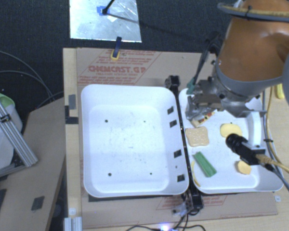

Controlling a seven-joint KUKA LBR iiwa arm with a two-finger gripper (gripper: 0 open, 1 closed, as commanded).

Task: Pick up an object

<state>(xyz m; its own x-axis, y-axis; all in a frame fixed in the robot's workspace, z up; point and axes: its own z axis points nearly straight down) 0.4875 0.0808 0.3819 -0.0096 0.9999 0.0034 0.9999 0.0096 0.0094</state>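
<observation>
The right bin [265, 179] holds a tan toast-like slice [197, 136], a green block [204, 164], a yellow round piece [229, 129] and a smaller yellow piece [243, 167]. A small orange and red item [209, 114] lies near the bin's back left. My gripper [198, 113] hangs low over the back left of this bin, just above the toast slice and beside the orange item. The bulky orange and grey wrist hides most of the bin's back part.
The left bin [130, 138] sits beside the right one, with black clips [173, 124] along the shared divider. A black cylinder [241, 147] with cables juts over the right bin. A shiny metal sheet [105, 12] lies at the back. Metal rails [9, 129] stand at far left.
</observation>
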